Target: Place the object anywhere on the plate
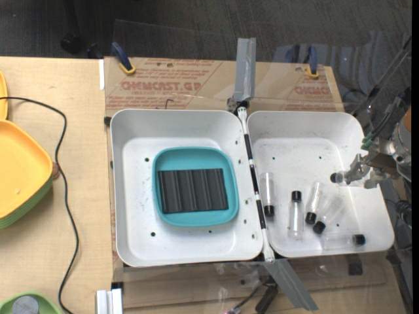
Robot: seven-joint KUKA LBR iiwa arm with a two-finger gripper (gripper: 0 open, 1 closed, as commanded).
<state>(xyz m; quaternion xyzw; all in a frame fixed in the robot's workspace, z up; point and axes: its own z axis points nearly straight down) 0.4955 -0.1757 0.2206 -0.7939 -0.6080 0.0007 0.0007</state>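
Clear plastic vials (296, 212) with black caps lie scattered along the right bin's (288, 128) front edge. The teal rounded-square plate (194, 159), dark ribbed inside, fills the left bin's (131, 175) centre. The metal gripper (347, 175) hovers at the right bin's right edge, grasping nothing; whether it's spread or clenched, I can't tell.

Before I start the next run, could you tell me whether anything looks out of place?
Nothing looks spilled or broken. The clear vials lie scattered at odd angles in the right bin, and the teal plate sits squarely in the left bin.
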